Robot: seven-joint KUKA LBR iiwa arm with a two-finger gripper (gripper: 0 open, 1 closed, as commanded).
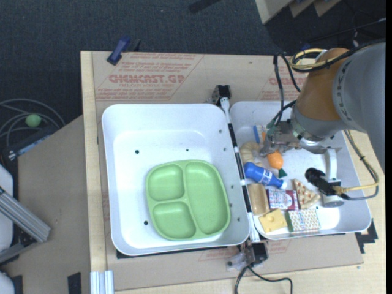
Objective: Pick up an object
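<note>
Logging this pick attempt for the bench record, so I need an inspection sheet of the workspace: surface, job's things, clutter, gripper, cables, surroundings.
Surface: brown board printed with red lettering, bearing the left bin and right bin side by side.
Job's things: in the right bin, an orange ball, a blue bottle, a yellow block and small printed packets.
Clutter: green divided plate in the left bin; blue clip at the board's far edge.
Gripper: gripper low over the right bin's far end, beside the orange ball; finger state cannot be told.
Cables: black cables along the arm; coiled cable on the floor at left.
Surroundings: dark carpet.
</note>
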